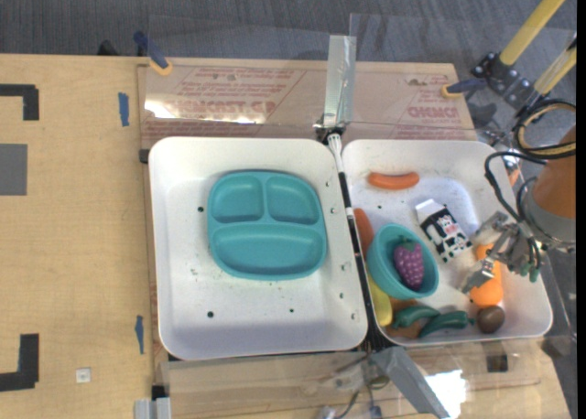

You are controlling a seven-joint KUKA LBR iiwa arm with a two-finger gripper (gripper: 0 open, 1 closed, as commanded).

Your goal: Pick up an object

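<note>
Two shallow white plastic bins sit side by side on a pale wooden bench [64, 252], their rims rounded and their floors speckled with small dark marks. The left bin [183, 316] carries a teal divided plate [267, 225] near its middle, smooth and glossy, with two small compartments along the far side and one long one along the near side.

The right bin [458, 166] is crowded. An orange sausage-shaped piece [394, 180] lies near its far edge. Toward the middle rests a small white block with black patches [440, 228], tilted; its markings are too small to read. A teal bowl [400, 262] stands by the left wall with a knobbly purple grape cluster [411, 263] inside it. A slim orange-red piece [363, 225] runs along the left wall, just beyond the bowl. Along the near edge lie a yellow curved piece [380, 303], a dark green wavy piece [438, 320], a round brown object [491, 318], and a smooth orange ball [490, 292] toward the near right corner.

The gripper [502, 257] hangs over the right side of that bin, just above the orange ball, its metal fingers tangled with cabling; I cannot tell whether they are spread or closed, nor whether anything sits between them.

Behind the bins, clear sheets [224, 97] carry reddish lettering too faint to read.
</note>
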